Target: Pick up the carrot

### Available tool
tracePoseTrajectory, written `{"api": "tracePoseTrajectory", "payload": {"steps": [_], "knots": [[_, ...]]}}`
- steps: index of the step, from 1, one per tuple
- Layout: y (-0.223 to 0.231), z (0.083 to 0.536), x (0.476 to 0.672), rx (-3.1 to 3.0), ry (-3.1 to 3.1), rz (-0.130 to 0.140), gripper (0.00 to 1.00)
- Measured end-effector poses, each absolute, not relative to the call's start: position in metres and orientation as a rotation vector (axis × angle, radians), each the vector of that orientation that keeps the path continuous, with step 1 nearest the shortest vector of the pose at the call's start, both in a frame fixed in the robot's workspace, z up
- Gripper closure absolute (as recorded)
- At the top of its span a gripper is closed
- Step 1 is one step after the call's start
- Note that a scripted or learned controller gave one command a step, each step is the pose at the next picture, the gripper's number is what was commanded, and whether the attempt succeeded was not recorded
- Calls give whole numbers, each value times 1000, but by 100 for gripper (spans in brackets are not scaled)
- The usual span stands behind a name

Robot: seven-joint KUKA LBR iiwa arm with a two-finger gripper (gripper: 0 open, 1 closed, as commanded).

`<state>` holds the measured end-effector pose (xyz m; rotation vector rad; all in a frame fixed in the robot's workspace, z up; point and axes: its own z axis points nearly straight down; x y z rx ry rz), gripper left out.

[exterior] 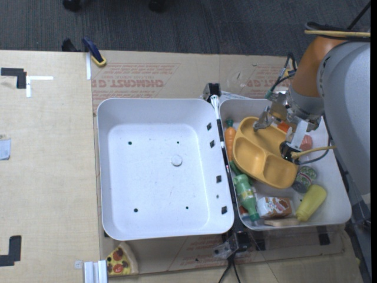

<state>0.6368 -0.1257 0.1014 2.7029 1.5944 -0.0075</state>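
Note:
The carrot (230,136) is a short orange piece lying in the right bin (336,214), against its left wall and just left of a yellow divided plate (265,158). My gripper (274,137) hangs over the plate's upper right part, to the right of the carrot and apart from it. Its fingers stand open with nothing between them. The grey arm with its orange band (312,63) reaches in from the upper right and hides the bin's far right corner.
The right bin also holds a green bottle (243,188), a yellow squeeze bottle (311,202), a food packet (274,207), a small round purple-green item (305,176) and a red-white item (306,140). The left bin (118,175) stands beside it. A pizza-slice toy (119,263) lies on the bench.

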Motion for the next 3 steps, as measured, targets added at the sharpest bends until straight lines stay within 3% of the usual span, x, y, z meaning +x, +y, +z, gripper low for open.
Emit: {"api": "tracePoseTrajectory", "payload": {"steps": [1,2,3], "knots": [[-126,110,637,2699,1599,-13,100],[-126,110,637,2699,1599,-13,0],[-126,119,637,2695,1603,-18,100]]}}
